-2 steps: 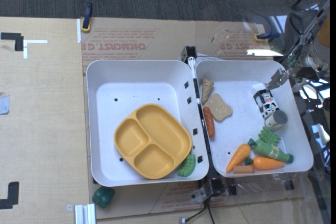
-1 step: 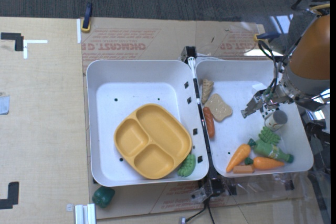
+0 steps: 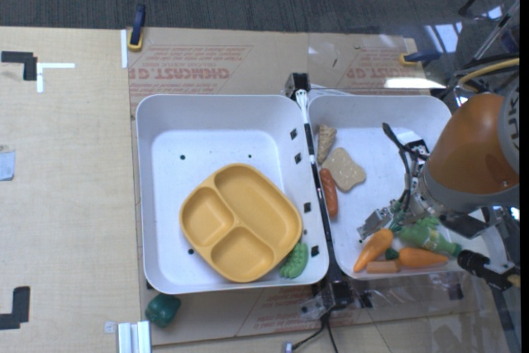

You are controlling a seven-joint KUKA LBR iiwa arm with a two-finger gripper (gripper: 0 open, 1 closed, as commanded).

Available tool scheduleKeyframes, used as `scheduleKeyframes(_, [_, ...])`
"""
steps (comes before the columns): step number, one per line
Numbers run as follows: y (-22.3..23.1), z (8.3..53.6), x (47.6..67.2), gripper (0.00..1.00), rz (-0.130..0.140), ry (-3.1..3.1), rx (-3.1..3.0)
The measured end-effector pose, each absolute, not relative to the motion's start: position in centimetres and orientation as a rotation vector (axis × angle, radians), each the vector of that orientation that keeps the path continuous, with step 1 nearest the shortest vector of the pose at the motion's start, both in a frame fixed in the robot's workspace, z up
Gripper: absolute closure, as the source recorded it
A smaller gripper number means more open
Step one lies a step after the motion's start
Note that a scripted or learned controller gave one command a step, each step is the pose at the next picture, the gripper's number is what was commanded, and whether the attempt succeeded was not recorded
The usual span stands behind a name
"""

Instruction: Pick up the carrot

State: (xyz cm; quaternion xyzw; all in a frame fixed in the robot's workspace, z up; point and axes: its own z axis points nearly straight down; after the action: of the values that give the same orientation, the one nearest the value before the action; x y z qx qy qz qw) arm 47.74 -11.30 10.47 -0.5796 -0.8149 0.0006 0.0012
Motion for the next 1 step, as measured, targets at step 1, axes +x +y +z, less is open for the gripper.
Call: scheduleKeyframes(1, [-11.48,11.40,48.04,1.00,-0.001,-2.556,-1.835])
